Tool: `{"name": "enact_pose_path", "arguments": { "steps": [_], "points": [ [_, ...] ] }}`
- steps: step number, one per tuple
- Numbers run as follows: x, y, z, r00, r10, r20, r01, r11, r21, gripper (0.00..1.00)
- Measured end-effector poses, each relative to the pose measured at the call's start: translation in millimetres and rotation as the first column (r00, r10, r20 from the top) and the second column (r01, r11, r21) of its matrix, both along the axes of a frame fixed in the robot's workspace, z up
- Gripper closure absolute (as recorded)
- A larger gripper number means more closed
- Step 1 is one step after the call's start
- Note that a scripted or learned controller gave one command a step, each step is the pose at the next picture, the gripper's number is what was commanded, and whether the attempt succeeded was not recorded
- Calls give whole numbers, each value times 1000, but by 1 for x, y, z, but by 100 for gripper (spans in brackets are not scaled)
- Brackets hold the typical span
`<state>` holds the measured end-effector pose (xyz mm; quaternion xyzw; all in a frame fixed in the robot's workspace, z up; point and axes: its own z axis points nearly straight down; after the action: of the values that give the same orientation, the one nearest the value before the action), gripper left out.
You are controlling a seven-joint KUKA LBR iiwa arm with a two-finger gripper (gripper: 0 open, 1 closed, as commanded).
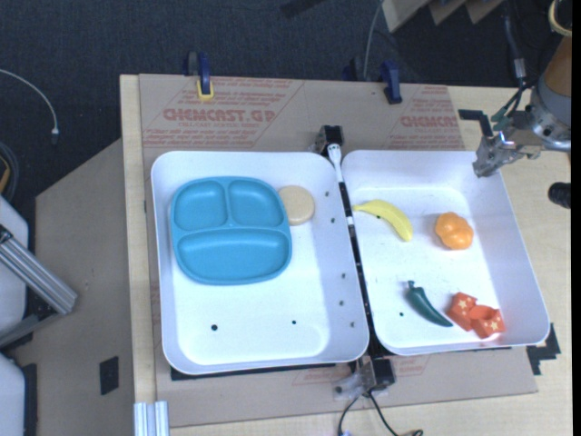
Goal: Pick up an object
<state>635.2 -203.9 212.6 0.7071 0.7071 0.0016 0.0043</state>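
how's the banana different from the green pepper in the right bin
The banana is yellow; the green pepper is dark green. The banana lies near the top left of the right bin, the green pepper lower down, beside a red piece. The banana looks slightly longer and thicker. Both are curved, lie flat and slant the same way, untouched.

The claw (490, 159) hangs low at the arm's (554, 107) wrist end.

blue clamps (202, 73), cardboard sheet (272, 107), cable (36, 98)
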Motion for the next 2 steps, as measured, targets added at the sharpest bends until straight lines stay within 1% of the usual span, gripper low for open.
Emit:
{"name": "enact_pose_path", "arguments": {
  "steps": [1, 2],
  "points": [
    [1, 0, 25, 1000, 1, -3, -1, 1000, 1, 100],
    [-1, 52, 14, 1000, 5, -10, -5, 1000, 6, 100]
  ]
}}
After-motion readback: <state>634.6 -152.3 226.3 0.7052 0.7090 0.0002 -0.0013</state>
